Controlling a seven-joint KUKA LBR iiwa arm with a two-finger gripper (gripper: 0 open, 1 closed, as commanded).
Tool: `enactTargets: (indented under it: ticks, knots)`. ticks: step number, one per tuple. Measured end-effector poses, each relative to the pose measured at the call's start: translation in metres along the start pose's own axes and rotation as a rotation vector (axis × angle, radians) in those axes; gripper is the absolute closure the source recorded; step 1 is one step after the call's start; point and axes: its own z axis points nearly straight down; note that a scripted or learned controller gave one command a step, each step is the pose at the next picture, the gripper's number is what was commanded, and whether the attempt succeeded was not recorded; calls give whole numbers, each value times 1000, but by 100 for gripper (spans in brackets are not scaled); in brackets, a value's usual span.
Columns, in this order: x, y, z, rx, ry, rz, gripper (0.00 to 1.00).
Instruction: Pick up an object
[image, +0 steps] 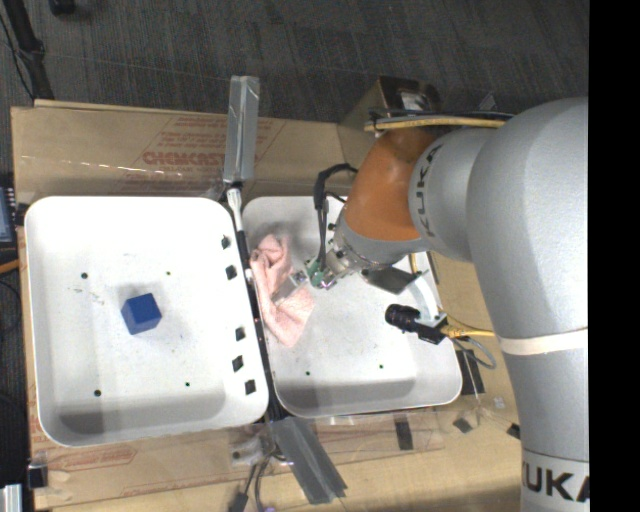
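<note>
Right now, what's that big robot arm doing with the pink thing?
The grey arm reaches in from the right, over the right bin. Its tool is down at the pink cloth, which lies crumpled against that bin's left wall. From this view you can't tell if the tool has hold of the cloth; it looks flat on the bin floor, not lifted. A small blue cube sits by itself in the left bin, untouched.

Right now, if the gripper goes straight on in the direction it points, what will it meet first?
Most likely the pink cloth in the right bin. The gripper points down and left, right at the cloth's edge. Depth is unclear, so it may already touch it.
</note>
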Motion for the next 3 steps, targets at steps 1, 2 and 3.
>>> enactTargets:
  ticks: [1,2,3]
  knots:
    - [0,0,-9,1,1,-3,100]
    - [53,74,-98,-3,0,-84,100]
    - [-23,62,-112,0,1,422,100]
